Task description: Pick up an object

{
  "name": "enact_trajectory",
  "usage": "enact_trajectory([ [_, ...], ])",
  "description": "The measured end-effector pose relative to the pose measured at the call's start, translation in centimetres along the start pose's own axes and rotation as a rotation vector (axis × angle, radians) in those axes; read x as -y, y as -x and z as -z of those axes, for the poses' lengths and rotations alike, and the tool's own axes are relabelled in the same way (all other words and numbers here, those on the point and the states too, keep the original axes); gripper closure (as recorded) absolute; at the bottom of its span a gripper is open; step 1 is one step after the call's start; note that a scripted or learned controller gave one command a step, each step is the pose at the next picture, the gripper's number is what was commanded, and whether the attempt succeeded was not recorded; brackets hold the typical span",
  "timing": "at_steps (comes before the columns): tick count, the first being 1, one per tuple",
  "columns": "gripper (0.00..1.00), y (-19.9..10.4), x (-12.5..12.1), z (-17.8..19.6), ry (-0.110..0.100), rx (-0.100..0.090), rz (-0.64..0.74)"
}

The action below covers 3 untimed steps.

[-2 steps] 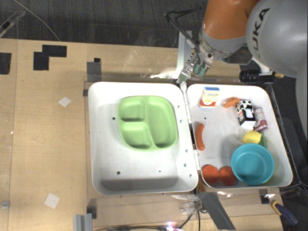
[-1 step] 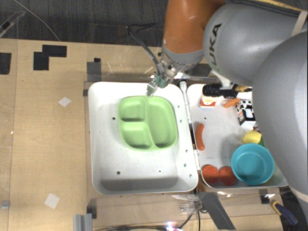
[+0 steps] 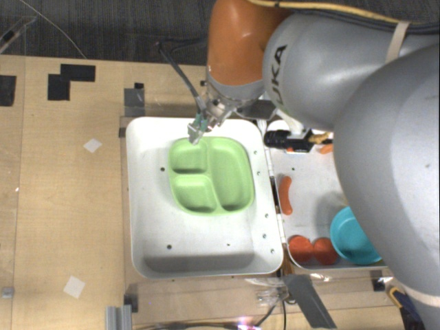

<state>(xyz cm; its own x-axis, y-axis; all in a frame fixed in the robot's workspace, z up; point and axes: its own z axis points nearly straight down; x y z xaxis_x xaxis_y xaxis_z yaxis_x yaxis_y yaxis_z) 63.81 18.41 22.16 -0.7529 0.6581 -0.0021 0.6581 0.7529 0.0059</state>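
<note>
The gripper (image 3: 197, 130) is seen low over the far edge of the left bin (image 3: 148, 205), its teal tip placed at the far-left corner of the green divided plate (image 3: 227, 177). Whether the gripper is spread or pressed together cannot be told from this angle, and nothing is seen gripped. Contact between tip and plate rim cannot be confirmed either.

The plate is laid flat in the far half of the left bin, nearer the bin's right wall than its left. Three compartments are shown: two small ones on the view's left side and one long one on the right. The near half of the bin floor is left bare.

Above the gripper, the orange band (image 3: 237, 40) is followed by the grey arm (image 3: 330, 67), which is stretched across the right bin (image 3: 309, 184) and covers much of it.

In the right bin, an orange elongated item (image 3: 285, 195) is placed along the left wall. Two red round items (image 3: 301, 245) (image 3: 323, 249) are set side by side in the near-left corner. A blue bowl (image 3: 349, 238) is found just beside them, partly hidden by the arm.

On the bench (image 3: 62, 205), black angular marks (image 3: 69, 80) are noted by the far-left corner.
</note>
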Motion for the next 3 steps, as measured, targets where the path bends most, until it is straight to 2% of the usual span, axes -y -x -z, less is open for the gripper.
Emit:
enact_trajectory([
  [1, 1.0, -1.6, -5.2, 0.5, 0.002, 0.001, -0.091],
  [3, 1.0, -1.6, -5.6, 3.2, 0.017, 0.013, -0.078],
])
